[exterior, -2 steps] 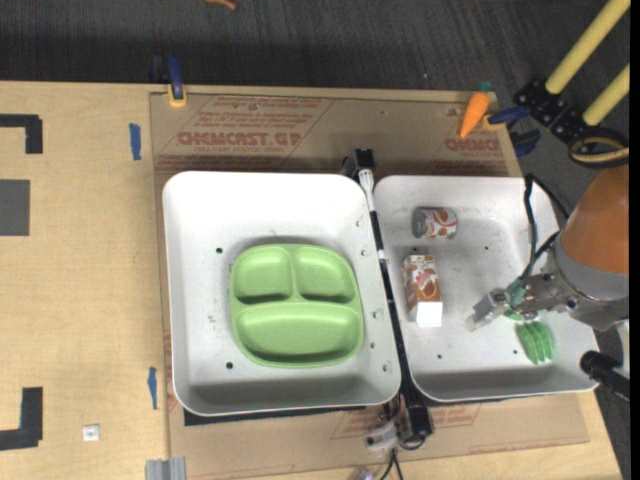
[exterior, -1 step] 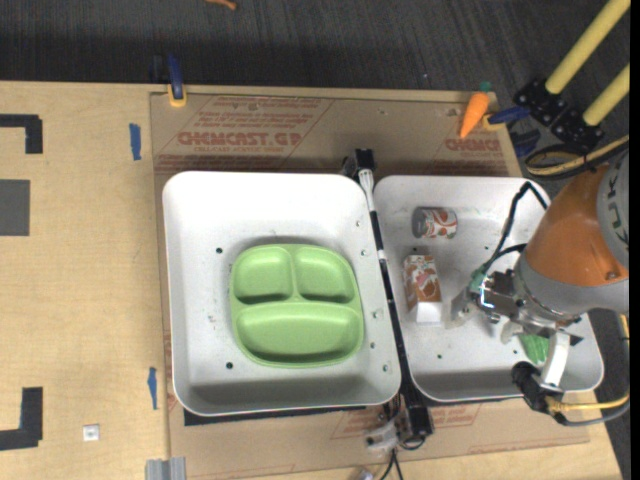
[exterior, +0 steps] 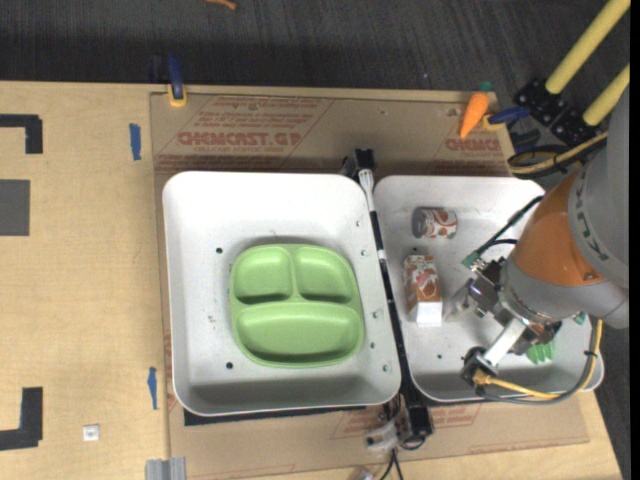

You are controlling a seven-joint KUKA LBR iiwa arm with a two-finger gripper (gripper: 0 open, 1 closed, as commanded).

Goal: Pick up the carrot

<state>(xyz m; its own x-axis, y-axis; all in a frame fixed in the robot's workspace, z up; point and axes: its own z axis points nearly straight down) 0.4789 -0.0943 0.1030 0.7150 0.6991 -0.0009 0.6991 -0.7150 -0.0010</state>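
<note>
The carrot is lying outside the bins, resting on the brown board just beyond the far rim of the right bin. Small and orange, it is pointing its green top away and slightly rightward

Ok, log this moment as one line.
gripper: over right bin | carrot: outside bins, on board beyond right bin | left bin: green plate | pick: not yet done
</note>
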